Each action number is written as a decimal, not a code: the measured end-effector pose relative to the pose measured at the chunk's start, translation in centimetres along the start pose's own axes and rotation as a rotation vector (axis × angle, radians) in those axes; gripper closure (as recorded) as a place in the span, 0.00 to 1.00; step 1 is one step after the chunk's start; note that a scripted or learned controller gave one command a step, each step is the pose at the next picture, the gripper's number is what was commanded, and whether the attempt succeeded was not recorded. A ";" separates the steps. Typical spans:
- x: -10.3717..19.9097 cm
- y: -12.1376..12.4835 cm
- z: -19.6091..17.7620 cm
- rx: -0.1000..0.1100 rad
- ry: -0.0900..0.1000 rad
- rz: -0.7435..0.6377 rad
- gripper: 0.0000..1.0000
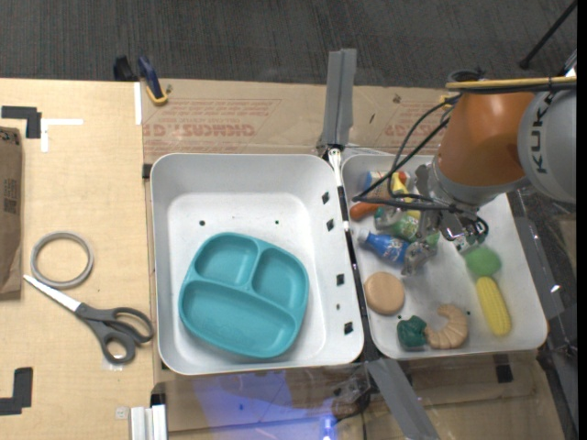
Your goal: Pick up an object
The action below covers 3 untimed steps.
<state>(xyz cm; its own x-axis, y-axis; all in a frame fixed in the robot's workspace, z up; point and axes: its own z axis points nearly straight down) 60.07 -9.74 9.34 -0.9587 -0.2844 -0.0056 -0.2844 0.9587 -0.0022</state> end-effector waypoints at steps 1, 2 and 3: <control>-1.8 -0.2 0.1 -0.002 0.004 0.101 0.00; -2.0 -0.2 -0.9 0.000 -0.001 0.099 1.00; -2.0 -0.2 -0.9 0.000 -0.001 0.099 0.00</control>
<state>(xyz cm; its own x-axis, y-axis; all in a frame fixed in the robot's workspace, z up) 62.02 -9.36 10.30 -0.9822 -0.1879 -0.0071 -0.1879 0.9822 -0.0012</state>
